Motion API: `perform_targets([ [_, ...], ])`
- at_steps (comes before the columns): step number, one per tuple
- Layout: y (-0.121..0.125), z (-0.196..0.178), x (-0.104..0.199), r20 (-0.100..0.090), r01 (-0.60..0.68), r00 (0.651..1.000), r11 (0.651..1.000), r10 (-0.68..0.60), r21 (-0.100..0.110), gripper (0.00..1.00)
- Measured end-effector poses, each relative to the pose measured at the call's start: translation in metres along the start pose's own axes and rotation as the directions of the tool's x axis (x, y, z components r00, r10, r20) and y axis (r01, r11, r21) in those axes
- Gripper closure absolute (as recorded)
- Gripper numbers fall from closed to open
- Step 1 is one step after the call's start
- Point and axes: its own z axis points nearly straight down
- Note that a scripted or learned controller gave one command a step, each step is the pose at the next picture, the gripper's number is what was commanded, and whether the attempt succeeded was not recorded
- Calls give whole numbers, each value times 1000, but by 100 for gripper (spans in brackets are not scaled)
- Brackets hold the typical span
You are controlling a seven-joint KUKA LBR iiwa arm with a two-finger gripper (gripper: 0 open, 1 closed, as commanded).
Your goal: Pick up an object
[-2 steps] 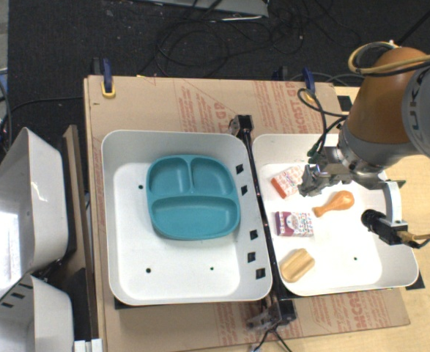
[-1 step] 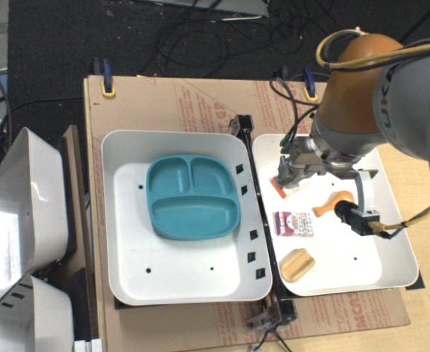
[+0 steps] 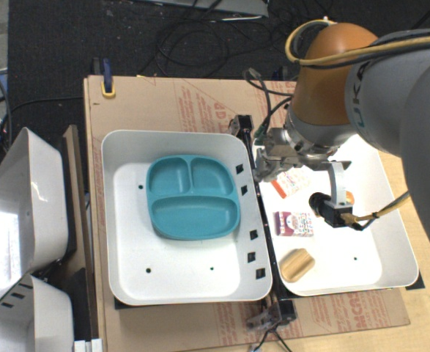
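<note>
My gripper (image 3: 278, 166) hangs low over the far left part of the right bin (image 3: 390, 262), below the orange band of the arm (image 3: 332, 57). Just under it lies a white packet with red print (image 3: 291, 184). Nearer the front, a pink and purple packet (image 3: 294, 224) lies flat, and a tan bread-like piece (image 3: 297, 264) rests in front of it. A small orange item (image 3: 349, 196) peeks out beside a black cable fitting (image 3: 324, 208). Nothing shows as lifted off the bin floor.
The left bin (image 3: 127, 270) holds a teal divided plate (image 3: 193, 196). A ridge with black clips (image 3: 253, 233) separates the two bins. A yellow cable (image 3: 379, 210) loops from the arm across the right bin. White containers (image 3: 24, 204) stand off the bench at left.
</note>
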Motion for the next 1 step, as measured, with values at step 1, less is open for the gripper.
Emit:
perform_targets([
  [1, 26, -8, 43, 0, 0, 1000, 1000, 0, 0, 100],
])
